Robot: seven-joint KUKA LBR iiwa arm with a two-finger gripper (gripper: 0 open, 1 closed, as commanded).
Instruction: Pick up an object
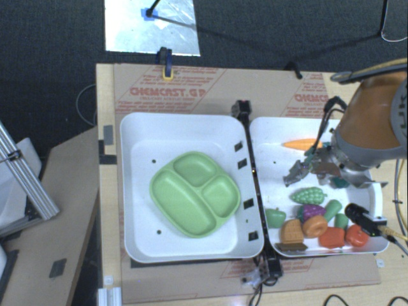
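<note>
The jaws (297,172) hover just above the green corn (308,195).

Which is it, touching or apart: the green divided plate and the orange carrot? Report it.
Apart. The camera view shows the green divided plate in the left bin and the carrot in the right bin.

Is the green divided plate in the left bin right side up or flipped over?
Right side up. The green divided plate lies flat in the left bin, its three compartments facing up, with nothing in them.
</note>
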